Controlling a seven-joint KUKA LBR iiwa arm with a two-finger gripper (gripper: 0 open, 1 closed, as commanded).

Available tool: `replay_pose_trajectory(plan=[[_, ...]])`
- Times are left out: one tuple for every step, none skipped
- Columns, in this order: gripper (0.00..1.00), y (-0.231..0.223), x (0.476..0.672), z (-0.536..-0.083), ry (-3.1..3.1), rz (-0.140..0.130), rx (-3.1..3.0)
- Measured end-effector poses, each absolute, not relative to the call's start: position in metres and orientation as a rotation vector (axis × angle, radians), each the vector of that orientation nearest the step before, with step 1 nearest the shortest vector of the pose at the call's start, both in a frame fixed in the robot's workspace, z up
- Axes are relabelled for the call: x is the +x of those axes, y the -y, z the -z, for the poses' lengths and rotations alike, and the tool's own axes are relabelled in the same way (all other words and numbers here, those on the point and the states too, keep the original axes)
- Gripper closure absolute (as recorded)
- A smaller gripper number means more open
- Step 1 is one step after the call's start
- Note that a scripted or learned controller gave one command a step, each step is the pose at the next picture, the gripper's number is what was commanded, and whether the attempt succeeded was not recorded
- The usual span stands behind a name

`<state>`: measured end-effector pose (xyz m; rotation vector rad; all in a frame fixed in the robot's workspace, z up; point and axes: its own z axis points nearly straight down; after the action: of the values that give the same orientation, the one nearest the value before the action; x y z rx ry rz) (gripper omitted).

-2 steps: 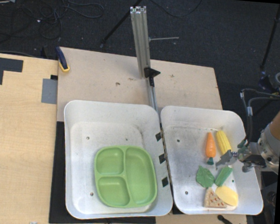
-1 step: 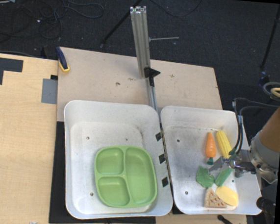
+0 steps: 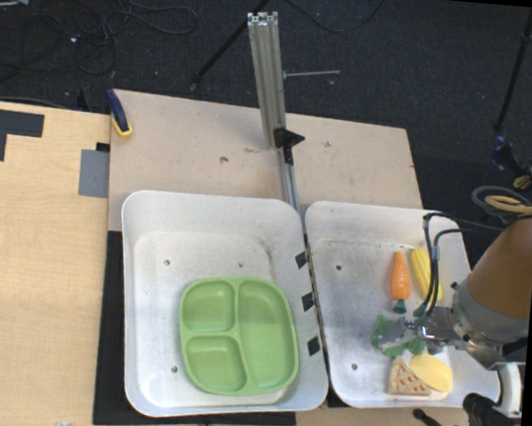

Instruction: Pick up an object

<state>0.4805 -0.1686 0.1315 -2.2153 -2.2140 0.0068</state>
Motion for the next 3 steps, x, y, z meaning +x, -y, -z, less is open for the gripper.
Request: replay_pose_trajectory(plan=[[1.0,0.17,0.482,-0.145,2.212,-0.003,-2.223],[1.0,0.177,0.484,-0.189,2.223,0.001,-2.223],[1.0,0.177,0.485,-0.219,2.224,0.001,-2.221]])
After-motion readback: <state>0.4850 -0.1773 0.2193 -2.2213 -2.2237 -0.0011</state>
